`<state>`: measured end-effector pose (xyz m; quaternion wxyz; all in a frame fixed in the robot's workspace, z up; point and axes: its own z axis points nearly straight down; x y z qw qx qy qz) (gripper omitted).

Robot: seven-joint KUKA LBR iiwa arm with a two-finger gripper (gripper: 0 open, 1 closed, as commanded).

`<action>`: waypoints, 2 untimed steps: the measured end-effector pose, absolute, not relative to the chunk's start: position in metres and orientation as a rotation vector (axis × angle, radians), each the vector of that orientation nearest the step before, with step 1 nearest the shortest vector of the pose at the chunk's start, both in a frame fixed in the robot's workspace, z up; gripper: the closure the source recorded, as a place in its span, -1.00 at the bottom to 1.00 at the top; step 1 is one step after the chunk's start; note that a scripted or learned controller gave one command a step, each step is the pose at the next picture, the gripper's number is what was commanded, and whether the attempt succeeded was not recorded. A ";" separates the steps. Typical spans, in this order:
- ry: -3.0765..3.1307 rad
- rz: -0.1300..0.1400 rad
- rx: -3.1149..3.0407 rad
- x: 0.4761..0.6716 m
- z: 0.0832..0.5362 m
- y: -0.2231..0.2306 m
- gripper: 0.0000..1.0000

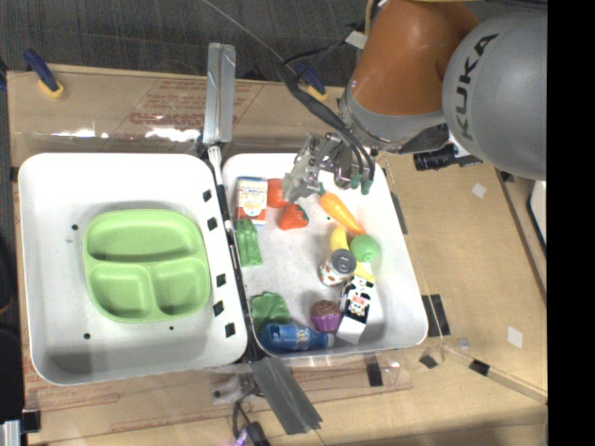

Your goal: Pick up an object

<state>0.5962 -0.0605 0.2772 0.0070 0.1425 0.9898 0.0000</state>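
target: a red toy piece [293, 216] is lying just below the gripper [321, 170], a little toward the left bin, apart from the fingertips as far as the slanted view tells
carrot: an orange carrot [340, 212] is lying just below and to the right of the fingers, its long axis running diagonally down and away to the right
fingers: the metal fingers are hanging over the top of the right bin [409, 286], nothing visibly between them; whether they are spread or closed I cannot tell
judgement: the red piece and the carrot look like the nearest picks, a short drop away
right bin contents: farther below the fingers are lying a small carton [251, 199], a green strip [247, 242], a green ball [365, 249], a cow-print box [356, 307] and a blue bottle [290, 337]
left bin: well away to the left, the left bin [46, 249] is holding a green divided tray [147, 264]
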 end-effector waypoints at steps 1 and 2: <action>3.102 -0.002 0.436 0.596 0.284 -0.059 1.00; 3.148 0.001 0.049 0.548 0.119 -0.117 1.00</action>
